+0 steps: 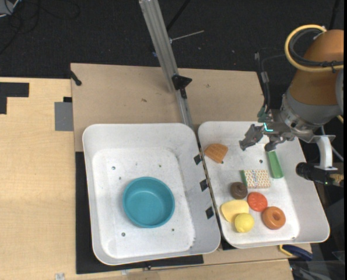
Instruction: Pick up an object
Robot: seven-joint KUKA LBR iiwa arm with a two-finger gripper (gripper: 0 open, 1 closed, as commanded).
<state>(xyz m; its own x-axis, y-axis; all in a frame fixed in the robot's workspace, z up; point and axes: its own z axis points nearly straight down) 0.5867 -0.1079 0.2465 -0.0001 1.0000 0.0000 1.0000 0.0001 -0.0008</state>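
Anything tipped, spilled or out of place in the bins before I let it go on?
Nothing stands out. The teal bowl sits upright in the left bin; the toy foods lie loosely clustered inside the right bin, none over the rim. The gripper hovers above that bin's far end.

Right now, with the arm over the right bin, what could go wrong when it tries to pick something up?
The sponge, brown donut, red piece and yellow pieces lie packed together, so closing fingers might nudge neighbours or catch two. The green block sits right under the gripper and could be knocked on descent. The orange bread piece lies near the bin wall, leaving little room.
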